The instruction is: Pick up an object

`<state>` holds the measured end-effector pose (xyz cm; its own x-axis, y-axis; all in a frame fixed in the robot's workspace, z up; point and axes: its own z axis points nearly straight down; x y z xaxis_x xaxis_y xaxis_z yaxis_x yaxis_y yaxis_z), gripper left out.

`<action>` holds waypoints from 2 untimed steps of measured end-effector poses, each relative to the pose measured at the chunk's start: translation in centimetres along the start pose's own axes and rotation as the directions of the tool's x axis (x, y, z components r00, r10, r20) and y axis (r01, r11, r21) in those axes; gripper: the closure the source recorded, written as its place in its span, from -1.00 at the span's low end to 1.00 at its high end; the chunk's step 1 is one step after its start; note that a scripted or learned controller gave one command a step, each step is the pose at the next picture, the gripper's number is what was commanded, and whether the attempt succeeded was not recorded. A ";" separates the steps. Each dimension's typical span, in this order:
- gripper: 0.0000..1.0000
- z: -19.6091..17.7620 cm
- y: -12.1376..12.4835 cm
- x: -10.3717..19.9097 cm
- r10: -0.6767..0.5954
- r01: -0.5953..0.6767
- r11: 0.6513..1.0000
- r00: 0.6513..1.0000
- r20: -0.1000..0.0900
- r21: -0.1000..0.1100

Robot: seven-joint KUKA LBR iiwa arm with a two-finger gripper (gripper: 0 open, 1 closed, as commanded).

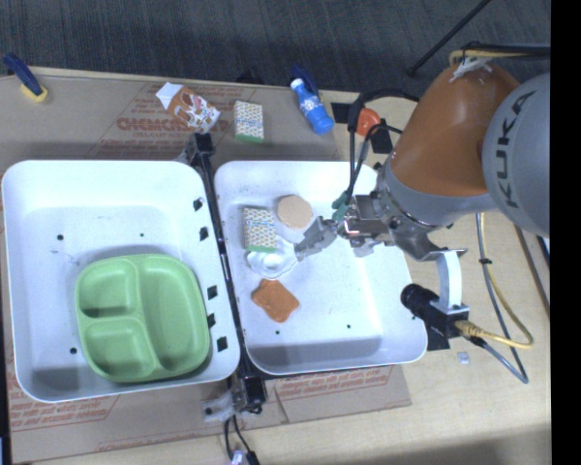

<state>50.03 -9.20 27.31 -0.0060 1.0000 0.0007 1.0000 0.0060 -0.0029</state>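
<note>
In the right bin point(368, 318) several small objects lie at its left side: a green patterned packet point(259, 225), a round tan disc point(293, 211), a pale crumpled clear thing point(268, 259) and an orange-brown piece point(275, 300). My gripper point(312, 240) reaches in from the right and hangs low over the bin, just right of the clear thing and below the tan disc. Its grey fingers point left and down. Nothing shows between them.
The left bin point(39, 201) holds a green divided tray point(140, 316). Behind the bins on the cardboard lie a snack wrapper point(187, 108), a small green box point(248, 121) and a blue bottle point(313, 106). The arm's orange band point(445, 134) covers the right bin's far right corner.
</note>
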 end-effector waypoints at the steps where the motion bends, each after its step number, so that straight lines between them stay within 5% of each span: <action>1: -1.00 -2.3 -2.3 4.1 -0.001 0.001 1.000 1.000 0.000 -0.001; 2: -1.00 12.7 -2.5 -0.6 0.001 -0.001 1.000 1.000 -0.001 0.005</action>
<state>47.48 -9.77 14.62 -0.0051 1.0000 0.0014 1.0000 0.0051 -0.0080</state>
